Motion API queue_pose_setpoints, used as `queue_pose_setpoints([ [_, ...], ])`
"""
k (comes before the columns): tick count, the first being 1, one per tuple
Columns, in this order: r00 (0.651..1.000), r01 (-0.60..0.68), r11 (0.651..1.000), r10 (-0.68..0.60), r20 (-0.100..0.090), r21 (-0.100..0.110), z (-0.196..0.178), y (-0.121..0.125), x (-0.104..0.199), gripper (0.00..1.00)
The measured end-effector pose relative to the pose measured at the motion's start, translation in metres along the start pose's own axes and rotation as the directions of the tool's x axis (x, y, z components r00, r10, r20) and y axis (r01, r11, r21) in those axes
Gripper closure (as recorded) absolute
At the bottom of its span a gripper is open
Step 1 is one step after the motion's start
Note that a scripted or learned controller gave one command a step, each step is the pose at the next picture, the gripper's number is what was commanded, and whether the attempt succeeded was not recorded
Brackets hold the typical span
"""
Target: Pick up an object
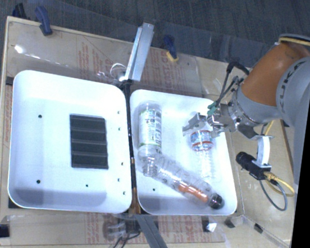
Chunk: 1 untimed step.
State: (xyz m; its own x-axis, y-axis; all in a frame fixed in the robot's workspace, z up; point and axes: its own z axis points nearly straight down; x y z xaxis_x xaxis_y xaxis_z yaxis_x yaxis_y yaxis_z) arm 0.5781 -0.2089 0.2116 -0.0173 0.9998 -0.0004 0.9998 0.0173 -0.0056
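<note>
Hovering over the right bin (227, 158), the claw (199, 123), its state not discernible, is best centred on the small clear bottle (203, 147) lying beneath before closing.

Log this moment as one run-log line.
arm: over right bin | gripper: above small bottle | grasp: unconfirmed | right bin: three clear bottles | left bin: black ridged block
</note>
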Motion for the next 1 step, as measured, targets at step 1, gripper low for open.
queue_pose_setpoints([
  [1,0.998,0.058,0.998,-0.058,-0.001,-0.003,0.0507,0.0334,0.0005,0.0],
])
